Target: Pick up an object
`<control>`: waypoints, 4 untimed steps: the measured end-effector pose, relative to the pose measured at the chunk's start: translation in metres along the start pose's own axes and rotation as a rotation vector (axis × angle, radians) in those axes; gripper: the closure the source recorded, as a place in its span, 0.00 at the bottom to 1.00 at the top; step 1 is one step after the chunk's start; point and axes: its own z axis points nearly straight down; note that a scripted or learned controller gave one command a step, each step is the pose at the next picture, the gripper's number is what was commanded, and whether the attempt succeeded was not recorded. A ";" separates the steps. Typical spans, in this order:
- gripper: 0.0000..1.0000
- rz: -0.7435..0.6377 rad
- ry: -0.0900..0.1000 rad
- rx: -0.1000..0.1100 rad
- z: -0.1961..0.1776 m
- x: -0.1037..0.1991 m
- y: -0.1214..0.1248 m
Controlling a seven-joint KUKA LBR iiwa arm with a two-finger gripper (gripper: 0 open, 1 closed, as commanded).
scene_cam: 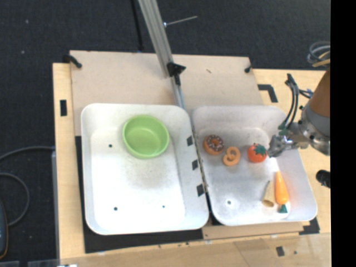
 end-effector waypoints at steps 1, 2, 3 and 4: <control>1.00 -0.005 0.004 0.004 -0.014 0.055 0.021; 1.00 -0.006 0.004 0.005 -0.025 0.110 0.040; 1.00 -0.004 0.003 0.006 -0.017 0.158 0.065; 1.00 -0.004 0.005 0.005 -0.030 0.203 0.082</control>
